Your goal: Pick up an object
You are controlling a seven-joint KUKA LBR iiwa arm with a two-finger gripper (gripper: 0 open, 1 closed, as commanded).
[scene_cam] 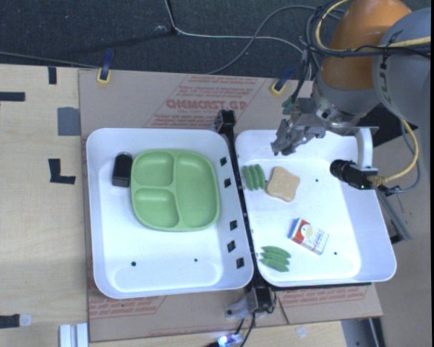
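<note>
Across the middle of the frame I see the tabletop (29, 215) carrying two white bins side by side. My left bin (105, 259) holds a green divided plate (176, 191) with a small black block (122, 170) touching its left edge. My right bin (362, 244) holds a tan sponge-like square (283, 183), a green ridged piece (254, 177) just left of it, a small printed box (307, 236) and a green pod (275, 258) lower down. My jaws (285, 144) hover at this bin's upper edge, above the tan square; whether they are open I cannot tell, and I see nothing between them.

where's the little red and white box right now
In the camera view, the small red and white box lies in the right white bin, toward its near side, below the tan toast slice and right of the green bean pods.
</note>
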